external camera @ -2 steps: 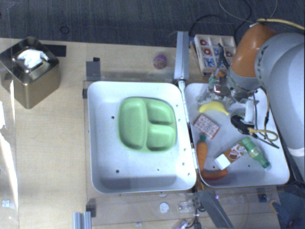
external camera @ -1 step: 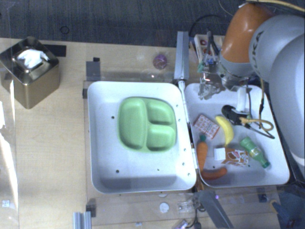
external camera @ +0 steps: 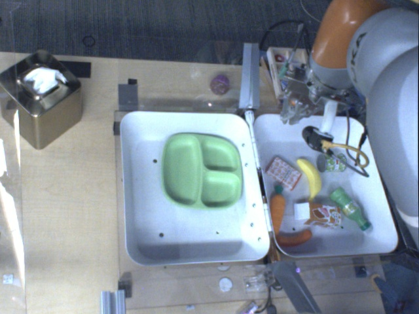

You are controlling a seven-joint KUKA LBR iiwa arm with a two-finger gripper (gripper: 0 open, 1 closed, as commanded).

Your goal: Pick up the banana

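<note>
The yellow banana (external camera: 310, 176) lies in the middle of the right bin (external camera: 380, 241), curved and running from back to front. My gripper (external camera: 292, 112) hangs over that bin's back left corner, well behind the banana and a little to its left. Nothing shows in its grasp. The grey arm with its orange band (external camera: 340, 25) comes in from the upper right.
Around the banana lie a red-and-white packet (external camera: 283, 172), a carrot (external camera: 278, 212), a white cube (external camera: 301, 210), a snack bag (external camera: 325, 216), a green bottle (external camera: 351, 209) and a sausage (external camera: 294, 239). The left bin (external camera: 141, 234) holds a green divided plate (external camera: 201, 169). A tissue box (external camera: 42, 100) stands far left.
</note>
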